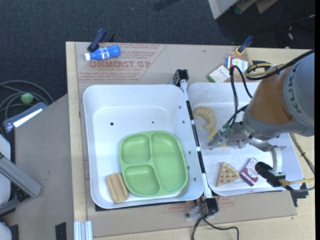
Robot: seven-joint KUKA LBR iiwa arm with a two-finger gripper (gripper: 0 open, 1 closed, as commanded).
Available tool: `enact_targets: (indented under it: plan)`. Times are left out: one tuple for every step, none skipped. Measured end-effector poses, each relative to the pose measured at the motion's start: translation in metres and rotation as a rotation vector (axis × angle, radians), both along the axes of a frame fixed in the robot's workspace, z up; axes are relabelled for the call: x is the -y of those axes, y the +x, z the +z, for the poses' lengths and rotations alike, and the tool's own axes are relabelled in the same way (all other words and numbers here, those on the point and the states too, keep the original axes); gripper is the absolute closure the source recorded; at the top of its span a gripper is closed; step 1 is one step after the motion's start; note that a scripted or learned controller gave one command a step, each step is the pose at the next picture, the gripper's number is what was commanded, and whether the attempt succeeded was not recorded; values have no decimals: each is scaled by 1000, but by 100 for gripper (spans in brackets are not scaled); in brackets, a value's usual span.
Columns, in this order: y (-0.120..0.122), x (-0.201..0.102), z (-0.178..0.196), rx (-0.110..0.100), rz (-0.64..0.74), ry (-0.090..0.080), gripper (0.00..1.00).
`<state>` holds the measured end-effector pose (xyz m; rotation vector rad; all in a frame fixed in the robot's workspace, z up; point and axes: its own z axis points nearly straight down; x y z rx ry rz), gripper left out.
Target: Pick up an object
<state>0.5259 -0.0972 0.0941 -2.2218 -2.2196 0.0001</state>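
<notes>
The croissant [206, 116], a curved tan piece, lies in the upper left part of the right bin [210, 85], close to the wall that this bin shares with the left bin [125, 96]. It looks like the likely target, because the gripper [220, 140] is low in the bin just below and to the right of the croissant's lower end, perhaps touching it. From this slanted view I cannot tell whether the jaws are open or closed, and nothing can be seen held between them.

Further below the croissant, near the front wall of the same bin, lies a triangular pizza slice [227, 175]. Just to the right of that is a small red and white packet [248, 171]. Both are well apart from the croissant. The grey arm [272, 104] with its orange band comes in from the right of the croissant and covers much of the bin on that side.

To the left of the croissant, across the shared wall, the other bin holds a green divided plate [152, 163] with a tan ridged block [116, 187] beside its lower left corner.

As for progress, I judge the task to be at the approach or the closing step — the gripper is down among the objects, but every object rests on the bin floor. The grasp itself and the lift are not yet done.
</notes>
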Motion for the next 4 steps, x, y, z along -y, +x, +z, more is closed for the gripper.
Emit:
enact_targets:
  plan:
    - [37,25,57,3,1,-2,0]
    - [38,-3,-1,-2,2,0,0]
    - [17,-6,-10,-2,0,0,0]
    - [49,0,-9,2,1,-1,0]
